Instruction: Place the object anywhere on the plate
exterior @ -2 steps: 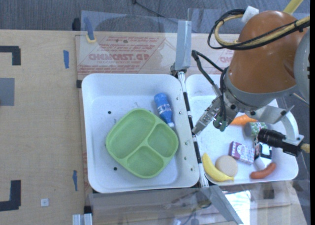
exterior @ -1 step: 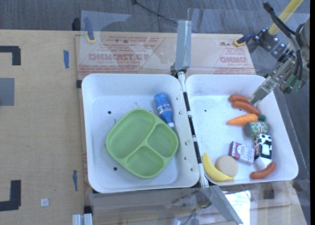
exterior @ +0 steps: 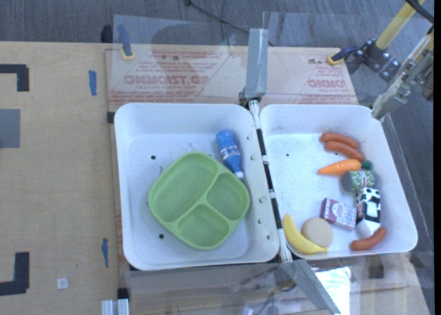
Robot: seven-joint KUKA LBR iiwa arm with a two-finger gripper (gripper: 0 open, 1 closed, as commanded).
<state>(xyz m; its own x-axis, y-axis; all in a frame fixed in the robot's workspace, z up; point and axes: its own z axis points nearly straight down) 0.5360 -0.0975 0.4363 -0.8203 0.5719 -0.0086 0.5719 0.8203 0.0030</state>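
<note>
A light green plate with three compartments lies in the left bin, toward its front. A blue bottle with a white cap lies on its side just past the plate's upper right rim, close to the wall between the two bins. Its cap end touches or nearly touches the plate's edge. Nothing rests in the plate's compartments.
The right bin holds two sausages, a carrot, a green item, a black-and-white carton, a pink carton, a banana, a round bun and another sausage. A yellow clamp and metal frame stand at the upper right.
</note>
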